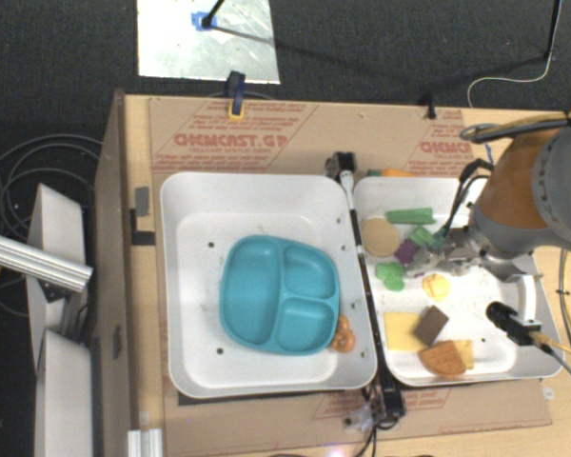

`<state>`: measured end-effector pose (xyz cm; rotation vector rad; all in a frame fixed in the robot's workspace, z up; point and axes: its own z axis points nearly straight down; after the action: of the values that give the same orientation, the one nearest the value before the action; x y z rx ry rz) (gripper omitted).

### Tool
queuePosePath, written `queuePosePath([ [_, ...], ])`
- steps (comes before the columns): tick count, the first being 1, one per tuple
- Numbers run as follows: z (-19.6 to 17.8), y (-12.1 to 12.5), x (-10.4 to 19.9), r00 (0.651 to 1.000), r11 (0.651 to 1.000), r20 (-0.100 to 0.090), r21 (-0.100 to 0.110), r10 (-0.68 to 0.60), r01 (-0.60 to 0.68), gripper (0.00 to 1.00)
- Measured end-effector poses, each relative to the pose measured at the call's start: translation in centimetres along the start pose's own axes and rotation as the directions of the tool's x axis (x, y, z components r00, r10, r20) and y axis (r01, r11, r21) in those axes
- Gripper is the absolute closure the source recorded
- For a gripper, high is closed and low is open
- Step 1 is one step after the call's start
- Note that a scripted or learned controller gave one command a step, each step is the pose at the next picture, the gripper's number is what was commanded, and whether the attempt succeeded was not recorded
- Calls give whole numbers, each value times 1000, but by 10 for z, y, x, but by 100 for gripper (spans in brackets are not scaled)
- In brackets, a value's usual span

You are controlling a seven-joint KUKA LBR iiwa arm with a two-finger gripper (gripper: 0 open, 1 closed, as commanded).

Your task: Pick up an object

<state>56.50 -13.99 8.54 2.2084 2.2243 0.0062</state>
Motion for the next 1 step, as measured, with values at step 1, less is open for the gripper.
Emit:
queuePosePath([
  [1, 1, -82, 7, 1000, 1000, -5, 14, 9, -9, 0],
])
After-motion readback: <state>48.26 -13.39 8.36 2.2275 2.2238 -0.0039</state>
